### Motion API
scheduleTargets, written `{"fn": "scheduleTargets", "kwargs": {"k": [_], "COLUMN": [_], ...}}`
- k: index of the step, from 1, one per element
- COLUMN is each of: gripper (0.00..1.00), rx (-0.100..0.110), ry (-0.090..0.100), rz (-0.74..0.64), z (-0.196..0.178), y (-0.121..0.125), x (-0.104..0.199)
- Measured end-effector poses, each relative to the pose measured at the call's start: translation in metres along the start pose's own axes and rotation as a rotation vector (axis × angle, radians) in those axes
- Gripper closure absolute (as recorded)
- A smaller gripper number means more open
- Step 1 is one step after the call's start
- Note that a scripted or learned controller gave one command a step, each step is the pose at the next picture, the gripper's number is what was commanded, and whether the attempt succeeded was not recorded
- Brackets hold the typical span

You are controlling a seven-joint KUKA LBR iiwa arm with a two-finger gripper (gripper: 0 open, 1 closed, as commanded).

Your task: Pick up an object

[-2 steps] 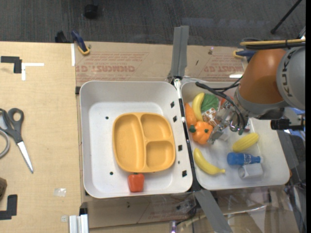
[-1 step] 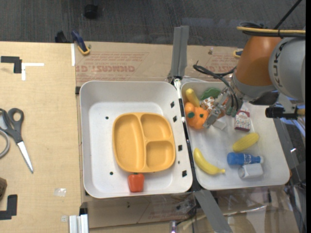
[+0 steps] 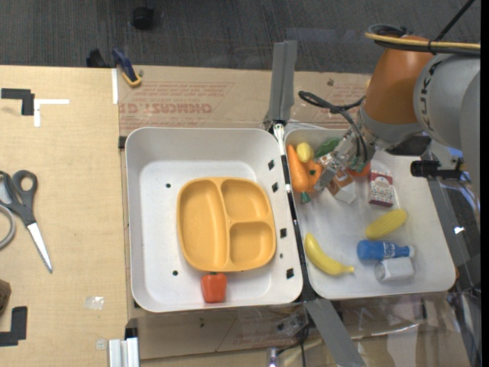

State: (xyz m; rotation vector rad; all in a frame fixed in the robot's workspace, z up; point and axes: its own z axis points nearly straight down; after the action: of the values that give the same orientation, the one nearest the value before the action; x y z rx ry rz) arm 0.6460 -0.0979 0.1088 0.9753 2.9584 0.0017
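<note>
Toward the upper right of the frame, the grey arm with its orange band bends down into the right-hand bin (image 3: 428, 281), and the gripper (image 3: 345, 161) sits low among a cluster of things at that bin's upper left corner. Whether it is spread or pinching anything cannot be told, since clutter and its own body hide the tips. Judging by this, the pick is at the reach-and-close stage: nothing is visibly lifted, so the grasp and the raise are both left to do.

Candidates lie close by. An orange carrot-like toy (image 3: 299, 173) and a small yellow piece (image 3: 304, 152) sit just left of the gripper, a red-and-white box (image 3: 380, 189) just to its right. Lower in the same bin lie a yellow corn-like toy (image 3: 386, 223), a banana (image 3: 326, 256), a blue bottle (image 3: 382, 251) and a small white block (image 3: 394, 269).

In the left bin (image 3: 145, 205), well apart from the arm, rests a yellow divided plate (image 3: 226, 224) with a red piece (image 3: 215, 287) touching its lower edge. Scissors (image 3: 29, 214) lie on the tabletop at far left.
</note>
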Motion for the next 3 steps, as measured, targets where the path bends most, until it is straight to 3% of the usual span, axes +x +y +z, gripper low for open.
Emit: {"fn": "scheduleTargets", "kwargs": {"k": [1,2,3], "gripper": [1.00,1.00,1.00], "rx": [-0.009,0.010,0.014], "ry": [-0.023,0.020,0.022], "rz": [-0.002,0.139,0.289], "z": [-0.016,-0.149,-0.167], "y": [0.003,0.031,0.077], "x": [-0.006,0.035,0.088]}}
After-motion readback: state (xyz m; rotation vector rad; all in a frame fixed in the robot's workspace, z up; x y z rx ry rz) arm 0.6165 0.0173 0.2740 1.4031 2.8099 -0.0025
